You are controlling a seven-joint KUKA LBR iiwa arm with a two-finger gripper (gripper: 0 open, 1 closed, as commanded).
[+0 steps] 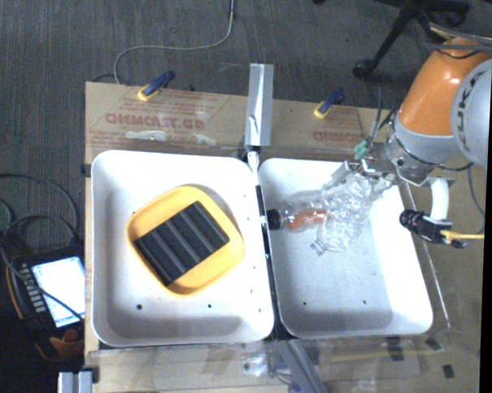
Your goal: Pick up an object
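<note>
In the right bin [347, 302], toward its far side, lies a crinkled clear plastic bottle [336, 210]; the claw [368, 163] hovers at the bottle's far end, grip state impossible to tell. Best to descend squarely over its crumpled body.

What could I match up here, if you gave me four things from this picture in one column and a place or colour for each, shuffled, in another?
Things:
1. yellow tray with black ridges
2. crinkled clear plastic bag
3. orange band on the arm
4. blue-and-yellow clamps

Places:
A. at the bench's far edge, on the brown board
B. in the left bin
C. above the right bin's far right corner
D. in the right bin, near its far side

Pairs: 1-B, 2-D, 3-C, 4-A
</note>
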